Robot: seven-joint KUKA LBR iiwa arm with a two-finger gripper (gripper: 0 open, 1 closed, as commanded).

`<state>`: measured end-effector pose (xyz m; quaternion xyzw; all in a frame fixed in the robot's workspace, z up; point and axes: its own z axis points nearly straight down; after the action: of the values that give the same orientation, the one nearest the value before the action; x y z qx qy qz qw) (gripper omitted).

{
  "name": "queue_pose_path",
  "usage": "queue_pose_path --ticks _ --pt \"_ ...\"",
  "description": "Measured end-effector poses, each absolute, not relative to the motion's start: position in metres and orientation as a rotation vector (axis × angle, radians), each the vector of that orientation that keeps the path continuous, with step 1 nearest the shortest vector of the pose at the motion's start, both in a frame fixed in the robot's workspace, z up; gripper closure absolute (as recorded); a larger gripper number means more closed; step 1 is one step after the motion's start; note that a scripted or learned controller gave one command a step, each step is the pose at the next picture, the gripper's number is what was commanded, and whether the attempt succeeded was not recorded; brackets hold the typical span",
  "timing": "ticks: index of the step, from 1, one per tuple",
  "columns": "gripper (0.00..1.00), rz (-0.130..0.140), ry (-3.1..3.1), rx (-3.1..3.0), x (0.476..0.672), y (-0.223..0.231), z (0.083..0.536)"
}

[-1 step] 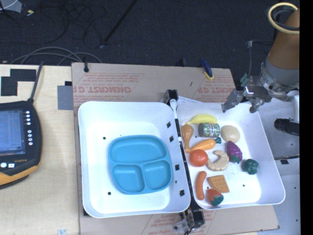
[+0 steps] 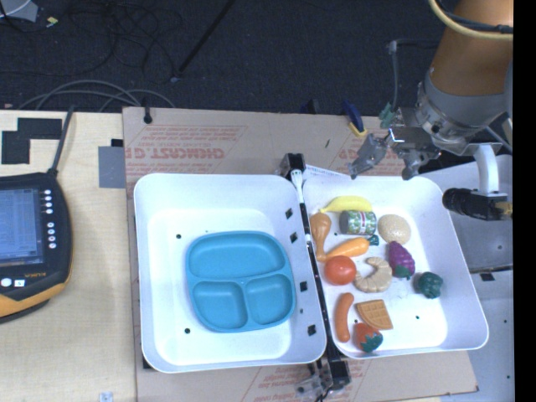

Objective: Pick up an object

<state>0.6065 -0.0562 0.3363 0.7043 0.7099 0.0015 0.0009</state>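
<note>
- Gripper point(image 2: 387, 156) hanging over the far rim of the right bin point(image 2: 459, 308), two fingers spread apart with nothing between them; left fingertip point(image 2: 355, 171) above the bin's back edge, the other at the far side of the gap.
- Above it, grey wrist and orange band point(image 2: 473, 23) of the arm, reaching in from the upper right.
- Just below the gripper, in the right bin's far part: yellow banana point(image 2: 347, 203) lying crosswise, green-labelled can point(image 2: 358, 222) on its side right beneath it, pale tan potato-like piece point(image 2: 394, 228) beside the can.
- Further toward the divider: pale orange squash-shaped piece point(image 2: 320, 229) standing along the bin's left wall, carrot point(image 2: 348, 247) slanted just beside it, red tomato point(image 2: 340, 270) touching the carrot's lower end.
- Mid-bin: beige shrimp-like piece point(image 2: 374, 275) (curled, hard to name for certain), purple eggplant point(image 2: 401, 259) touching it on the right, dark green broccoli point(image 2: 430, 285) apart near the right wall.
- Near part of the same bin: orange-red sausage point(image 2: 343, 316) lying lengthwise, tan cracker or waffle square point(image 2: 373, 313) beside it, red strawberry-like piece with green top point(image 2: 366, 337) just below the square.
- All candidate objects for picking lying in the right bin, none lifted.
- Left bin point(image 2: 159, 224) holding a blue divided plate point(image 2: 239, 279) (one long compartment, two small ones), all three compartments bare.
- Both bins side by side on a cardboard sheet point(image 2: 209, 145).
- Far left on the bench: teach pendant point(image 2: 29, 237) with lit screen and orange edge.
- Dark floor with cables point(image 2: 109, 48) beyond the bench.
</note>
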Motion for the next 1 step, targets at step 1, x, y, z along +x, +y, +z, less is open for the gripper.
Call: queue_pose_path --ticks 1 --pt "1.0 -0.004 2.227 2.22 0.6067 -0.0607 0.3414"
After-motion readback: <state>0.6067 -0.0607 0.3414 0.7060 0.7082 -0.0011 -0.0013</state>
